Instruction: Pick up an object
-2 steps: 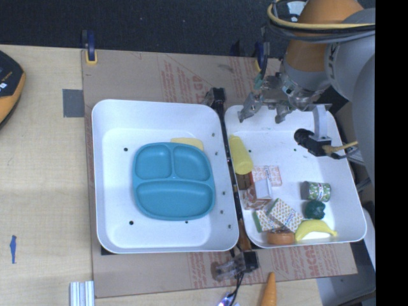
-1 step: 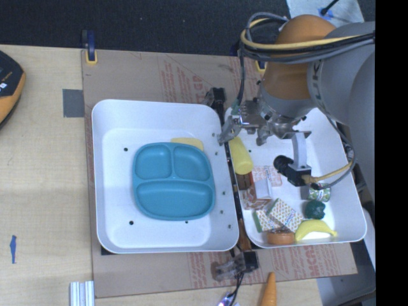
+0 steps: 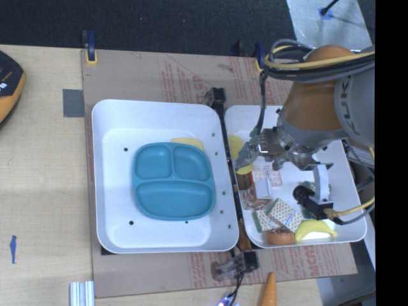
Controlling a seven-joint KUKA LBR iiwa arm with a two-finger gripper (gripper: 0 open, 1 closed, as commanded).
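Note:
My gripper (image 3: 250, 153) hangs low over the left part of the right bin (image 3: 356, 190), on the grey and orange arm (image 3: 319, 107). A yellow object (image 3: 236, 146) lies right by the gripper's tip, against the bin's left wall, and whether the two touch is unclear. Below the gripper lie a brown packet (image 3: 258, 191), a green and white checkered packet (image 3: 281, 215), a yellow-green piece (image 3: 315, 231) and a brown-orange item (image 3: 280, 238).
The left bin (image 3: 111, 171) holds a blue divided plate (image 3: 173, 180) with a pale yellow item (image 3: 188, 143) behind it. A black clip (image 3: 217, 97) sits between the bins. An orange carrot-like piece (image 3: 269, 291) lies on the bench below the bins.

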